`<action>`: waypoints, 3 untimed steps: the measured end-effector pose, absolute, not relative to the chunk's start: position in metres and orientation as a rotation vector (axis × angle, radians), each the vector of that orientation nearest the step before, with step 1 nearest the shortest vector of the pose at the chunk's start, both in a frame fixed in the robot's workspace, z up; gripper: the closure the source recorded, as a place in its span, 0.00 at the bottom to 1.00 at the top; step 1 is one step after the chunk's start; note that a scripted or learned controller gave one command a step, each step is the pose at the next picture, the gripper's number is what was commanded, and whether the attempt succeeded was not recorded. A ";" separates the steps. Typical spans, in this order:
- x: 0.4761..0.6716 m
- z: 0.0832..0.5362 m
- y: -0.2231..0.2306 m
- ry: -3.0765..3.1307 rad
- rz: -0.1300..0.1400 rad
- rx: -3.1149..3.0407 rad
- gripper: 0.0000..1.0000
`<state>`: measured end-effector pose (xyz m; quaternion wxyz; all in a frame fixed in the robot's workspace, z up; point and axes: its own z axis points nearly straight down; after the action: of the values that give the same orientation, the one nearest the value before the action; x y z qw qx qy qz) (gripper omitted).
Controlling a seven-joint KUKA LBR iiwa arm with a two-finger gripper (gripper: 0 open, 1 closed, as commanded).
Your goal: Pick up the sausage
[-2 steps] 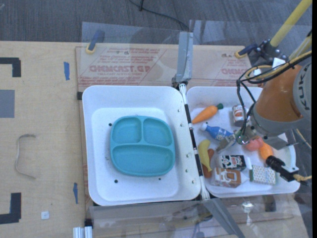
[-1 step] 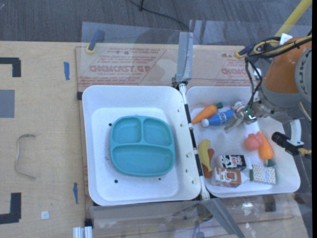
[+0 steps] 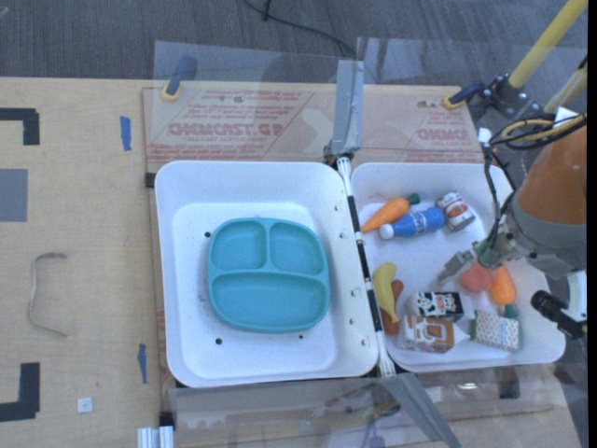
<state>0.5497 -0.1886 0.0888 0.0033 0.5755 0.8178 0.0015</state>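
The sausage [image 3: 396,301] is a short reddish-brown piece lying in the right bin [image 3: 424,177], just right of a yellow banana [image 3: 383,282] near the bin's left wall. My gripper [image 3: 469,263] hangs low over the middle right of that bin, right of the sausage and apart from it. It sits directly above a red round item [image 3: 477,279] and an orange one [image 3: 503,287]. Nothing can be seen held in it. The arm's grey wrist and orange band [image 3: 560,177] hide the bin's right side.
The right bin also holds a carrot [image 3: 385,214], a blue bottle [image 3: 416,222], a small can [image 3: 456,209], a black-and-white carton [image 3: 437,303], a brown box [image 3: 428,334] and a green-white packet [image 3: 494,330]. The left bin [image 3: 177,250] holds a teal divided plate [image 3: 269,274].
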 end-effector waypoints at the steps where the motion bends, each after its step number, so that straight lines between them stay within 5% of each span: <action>1: 0.551 0.101 -0.192 2.551 0.010 1.807 1.00; 2: 0.505 0.090 -0.223 2.812 0.009 1.381 1.00; 3: 0.529 0.128 -0.205 2.834 0.001 1.336 1.00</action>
<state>0.5286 -0.2049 0.1276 0.0039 0.4265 0.9045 0.0003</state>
